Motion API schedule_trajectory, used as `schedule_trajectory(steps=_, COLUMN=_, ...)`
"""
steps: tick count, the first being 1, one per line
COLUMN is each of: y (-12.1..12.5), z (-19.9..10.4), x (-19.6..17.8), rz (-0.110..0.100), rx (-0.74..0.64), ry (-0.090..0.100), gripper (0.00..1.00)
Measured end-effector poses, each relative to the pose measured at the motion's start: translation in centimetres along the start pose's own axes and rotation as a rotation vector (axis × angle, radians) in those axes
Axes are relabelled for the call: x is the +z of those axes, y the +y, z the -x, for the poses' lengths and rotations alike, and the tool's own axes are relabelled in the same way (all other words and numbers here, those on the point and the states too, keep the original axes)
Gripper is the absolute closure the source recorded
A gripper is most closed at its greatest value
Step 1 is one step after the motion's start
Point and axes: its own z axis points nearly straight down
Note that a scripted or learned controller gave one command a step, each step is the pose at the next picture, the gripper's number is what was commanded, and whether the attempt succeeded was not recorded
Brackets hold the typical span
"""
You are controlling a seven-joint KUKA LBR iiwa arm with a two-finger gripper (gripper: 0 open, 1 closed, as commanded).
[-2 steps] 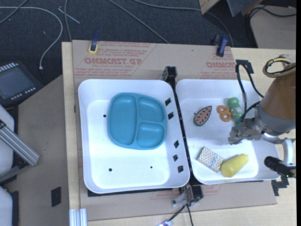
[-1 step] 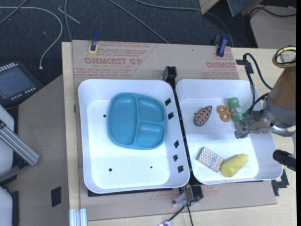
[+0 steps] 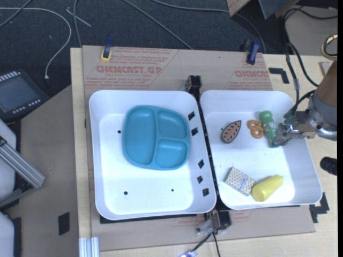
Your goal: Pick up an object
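At the right of the frame, the gripper (image 3: 278, 135) sits low in the right white bin (image 3: 300, 197) beside a green rounded object (image 3: 266, 117), and I cannot tell how its fingers stand. Nothing appears lifted yet. An orange ring (image 3: 255, 128), a brown seed-speckled leaf-shaped piece (image 3: 231, 131), a patterned packet (image 3: 239, 181) and a yellow plastic bottle (image 3: 267, 188) lie in that bin, so the pick seems still to come.

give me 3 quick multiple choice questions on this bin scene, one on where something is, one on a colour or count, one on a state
1. Where is the blue divided plate?
A. left bin
B. right bin
C. on the bench outside both bins

2. What colour is the bottle near the right bin's front edge?
A. red
B. yellow
C. black

3. How does the blue plate sit?
A. standing on its rim
B. flat, open side up
C. upside down

Answers:
1 A, it sits in the left bin.
2 B, it is plainly yellow.
3 B, its three compartments face up.
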Motion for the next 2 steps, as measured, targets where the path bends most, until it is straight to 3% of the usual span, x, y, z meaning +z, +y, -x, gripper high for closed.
schedule_trajectory(steps=1, y=0.7, z=-0.1, x=-6.4, rz=0.002, rx=0.0, ry=0.0, gripper=1.0)
schedule_trajectory(steps=2, y=1.7, z=-5.0, x=-4.8, rz=-0.009, rx=-0.003, ry=0.004, gripper=1.0)
